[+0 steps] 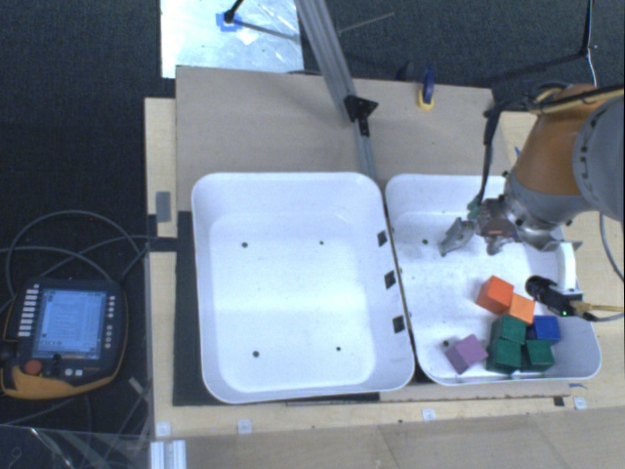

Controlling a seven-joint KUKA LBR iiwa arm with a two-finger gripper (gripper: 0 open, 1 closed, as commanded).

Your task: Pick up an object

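Note:
My gripper (476, 240) hangs over the upper part of the right bin (430, 213), open, with nothing between its grey fingers (453, 236). The blocks lie below and to its right, in the bin's near right corner: an orange block (495, 292), a paler orange one (521, 309), a blue block (546, 328), two green blocks (508, 344) and a purple block (467, 352) a little apart on the left. The gripper touches none of them.
The left bin (210, 262) stands beside the right one, the two sharing a raised wall (393, 279) between them. A slanted metal pole (332, 47) crosses the back of the bench. A teach pendant (63, 335) lies on the floor at the left.

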